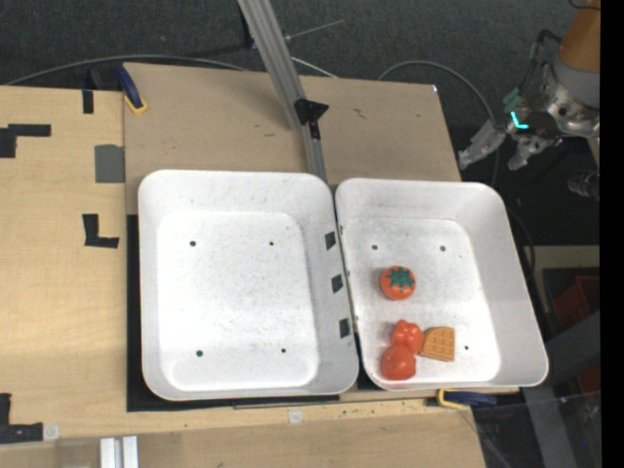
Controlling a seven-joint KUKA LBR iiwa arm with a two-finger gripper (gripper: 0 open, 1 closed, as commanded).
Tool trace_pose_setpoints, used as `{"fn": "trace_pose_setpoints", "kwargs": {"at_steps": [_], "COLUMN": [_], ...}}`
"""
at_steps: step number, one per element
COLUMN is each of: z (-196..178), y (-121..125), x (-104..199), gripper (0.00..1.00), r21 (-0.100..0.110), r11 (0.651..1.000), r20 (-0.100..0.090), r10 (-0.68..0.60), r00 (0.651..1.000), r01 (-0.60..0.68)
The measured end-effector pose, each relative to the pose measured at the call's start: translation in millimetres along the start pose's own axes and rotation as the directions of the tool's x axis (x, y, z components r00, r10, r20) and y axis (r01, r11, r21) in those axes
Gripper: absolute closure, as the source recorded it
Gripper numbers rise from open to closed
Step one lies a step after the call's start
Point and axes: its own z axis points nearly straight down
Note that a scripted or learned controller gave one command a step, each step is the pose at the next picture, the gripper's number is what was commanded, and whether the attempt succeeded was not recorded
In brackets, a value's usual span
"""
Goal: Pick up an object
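Plywood bench (pixel 224 115) under a slanted metal pole (pixel 278 57), with dark floor behind it and black tape marks to the left of the left bin (pixel 161 261). Two shallow white bins sit side by side, touching along their inner rims. The right bin (pixel 512 261) holds three small things: a round red-orange tomato toy (pixel 397 282) near its middle, a red pepper-shaped toy (pixel 401 350) near its front wall, and a tan waffle-like square (pixel 438 344) touching that red toy's right side. The gripper (pixel 507 146) hangs beyond the right bin's far right corner, off the bench, its fingers spread apart and holding nothing.
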Motion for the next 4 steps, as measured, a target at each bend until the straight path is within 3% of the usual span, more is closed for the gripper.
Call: {"fn": "trace_pose_setpoints", "kwargs": {"at_steps": [2,3,4], "z": [130,174,160], "y": [-2,-5,-3], "x": [6,7,7], "gripper": [0.00,0.00,1.00], "r21": [0.007,0.005,0.000], "r11": [1.000,1.000,1.000], "r20": [-0.002,-0.001,0.000], "r10": [0.000,0.000,-0.002], "r00": [1.000,1.000,1.000], "r01": [0.000,0.000,0.002]}}
